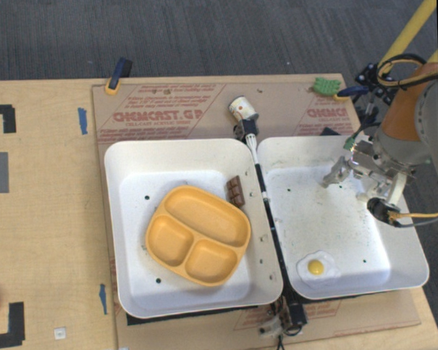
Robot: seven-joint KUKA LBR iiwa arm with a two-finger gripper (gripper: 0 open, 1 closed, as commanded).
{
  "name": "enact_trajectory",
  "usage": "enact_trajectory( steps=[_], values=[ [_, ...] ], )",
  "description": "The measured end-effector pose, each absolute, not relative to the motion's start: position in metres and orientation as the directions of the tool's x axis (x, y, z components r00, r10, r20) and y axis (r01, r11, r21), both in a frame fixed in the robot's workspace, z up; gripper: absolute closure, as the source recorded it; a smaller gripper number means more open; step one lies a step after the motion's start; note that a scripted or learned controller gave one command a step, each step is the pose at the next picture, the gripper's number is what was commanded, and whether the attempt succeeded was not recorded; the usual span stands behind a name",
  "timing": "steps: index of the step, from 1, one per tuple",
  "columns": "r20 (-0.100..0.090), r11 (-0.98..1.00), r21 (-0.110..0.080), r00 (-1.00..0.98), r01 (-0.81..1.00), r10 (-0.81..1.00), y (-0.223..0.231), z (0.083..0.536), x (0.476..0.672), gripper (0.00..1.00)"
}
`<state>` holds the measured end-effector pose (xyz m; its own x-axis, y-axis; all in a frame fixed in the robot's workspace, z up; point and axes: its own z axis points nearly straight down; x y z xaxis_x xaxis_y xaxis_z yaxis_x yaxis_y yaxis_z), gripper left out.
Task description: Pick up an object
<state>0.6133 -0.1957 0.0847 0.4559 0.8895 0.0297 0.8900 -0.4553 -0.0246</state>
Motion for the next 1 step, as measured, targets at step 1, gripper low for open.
enact_trajectory(
  steps=[1],
  values=[
    [0.022,-0.483,-0.019,0.483,0.876,0.875,-0.1928,0.0843,0.6241,0.00]
  ],
)
